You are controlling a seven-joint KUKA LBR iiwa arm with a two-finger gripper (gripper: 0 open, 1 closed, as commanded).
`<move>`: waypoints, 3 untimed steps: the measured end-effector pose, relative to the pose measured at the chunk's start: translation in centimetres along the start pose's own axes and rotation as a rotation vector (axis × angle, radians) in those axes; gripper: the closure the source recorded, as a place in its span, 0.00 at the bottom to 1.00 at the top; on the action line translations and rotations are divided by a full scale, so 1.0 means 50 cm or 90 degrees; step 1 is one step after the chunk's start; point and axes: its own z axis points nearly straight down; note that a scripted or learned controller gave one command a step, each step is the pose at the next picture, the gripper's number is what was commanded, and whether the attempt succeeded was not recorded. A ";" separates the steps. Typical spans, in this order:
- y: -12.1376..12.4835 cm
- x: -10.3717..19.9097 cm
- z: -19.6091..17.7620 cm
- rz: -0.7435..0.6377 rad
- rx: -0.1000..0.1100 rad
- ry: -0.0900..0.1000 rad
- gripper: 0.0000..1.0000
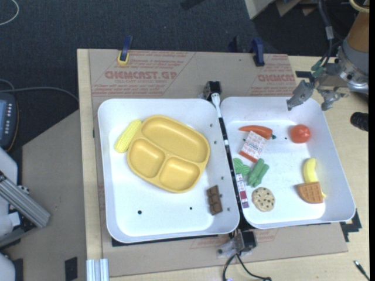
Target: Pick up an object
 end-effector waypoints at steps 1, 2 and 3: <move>0.004 0.001 -0.016 -0.002 -0.009 -0.002 0.00; 0.010 0.010 0.070 -0.003 -0.006 -0.001 0.00; 0.028 0.017 0.188 -0.003 -0.005 -0.001 0.00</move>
